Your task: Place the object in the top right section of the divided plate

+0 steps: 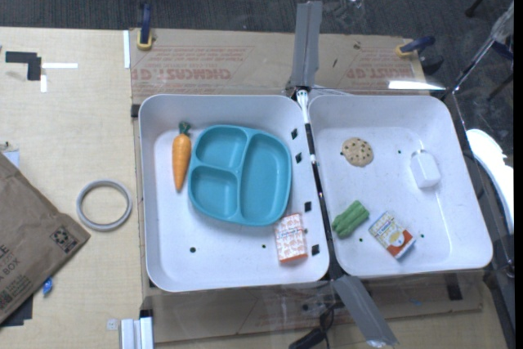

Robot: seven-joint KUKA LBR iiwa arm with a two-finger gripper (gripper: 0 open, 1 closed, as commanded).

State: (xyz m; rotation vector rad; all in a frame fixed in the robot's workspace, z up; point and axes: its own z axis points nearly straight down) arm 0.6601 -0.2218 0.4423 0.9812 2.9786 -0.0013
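Divided plate, teal, lies in the left bin, its three sections bare. A toy carrot lies just beside the plate's left edge, and a small red-and-white carton sits near its lower right corner. The right bin holds a cookie, a green pod, a juice carton and a white block, all apart.
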